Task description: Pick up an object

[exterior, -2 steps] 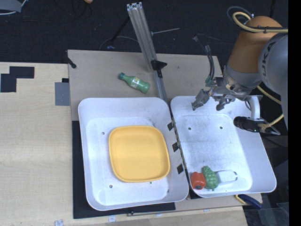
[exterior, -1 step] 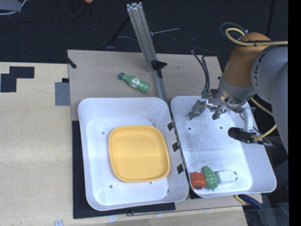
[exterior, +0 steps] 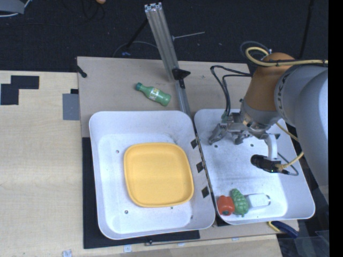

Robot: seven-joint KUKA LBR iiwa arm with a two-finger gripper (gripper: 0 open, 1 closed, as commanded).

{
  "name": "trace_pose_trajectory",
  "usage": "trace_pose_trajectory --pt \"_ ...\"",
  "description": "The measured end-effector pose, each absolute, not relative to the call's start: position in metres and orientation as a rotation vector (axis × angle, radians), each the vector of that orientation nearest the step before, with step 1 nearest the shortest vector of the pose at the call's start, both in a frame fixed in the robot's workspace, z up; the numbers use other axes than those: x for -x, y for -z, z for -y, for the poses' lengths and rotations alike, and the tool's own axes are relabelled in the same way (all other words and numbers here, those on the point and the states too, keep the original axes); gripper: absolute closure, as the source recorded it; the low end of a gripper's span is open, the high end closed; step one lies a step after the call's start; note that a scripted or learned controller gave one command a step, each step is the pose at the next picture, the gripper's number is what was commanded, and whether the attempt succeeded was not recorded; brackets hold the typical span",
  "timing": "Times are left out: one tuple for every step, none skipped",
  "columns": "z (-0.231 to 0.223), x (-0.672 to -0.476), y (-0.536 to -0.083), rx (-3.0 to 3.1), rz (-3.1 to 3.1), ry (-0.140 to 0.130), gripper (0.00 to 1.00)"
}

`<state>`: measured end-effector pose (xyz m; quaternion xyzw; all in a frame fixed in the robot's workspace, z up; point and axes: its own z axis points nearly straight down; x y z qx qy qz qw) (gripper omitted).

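Toy vegetables [exterior: 234, 203], red and green, lie at the right bin's [exterior: 300, 199] near edge, well apart from the gripper [exterior: 228, 134]. Whether its claw is wide or narrow, I cannot tell. Crowding the bin wall could spoil a grasp.

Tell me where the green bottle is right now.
The green bottle lies on its side on the bench, outside both bins, just beyond the left bin's far edge, left of the slanted metal bar.
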<state>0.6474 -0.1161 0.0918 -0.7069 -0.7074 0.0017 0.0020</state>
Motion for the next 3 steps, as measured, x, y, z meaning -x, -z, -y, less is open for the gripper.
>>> trace_pose_trajectory --pt "0.117 -0.649 -0.105 2.223 2.220 -0.001 1.00" --pt "0.120 -0.648 -0.168 2.226 2.223 0.005 1.00" --pt "0.121 -0.648 -0.220 2.225 2.222 0.003 1.00"
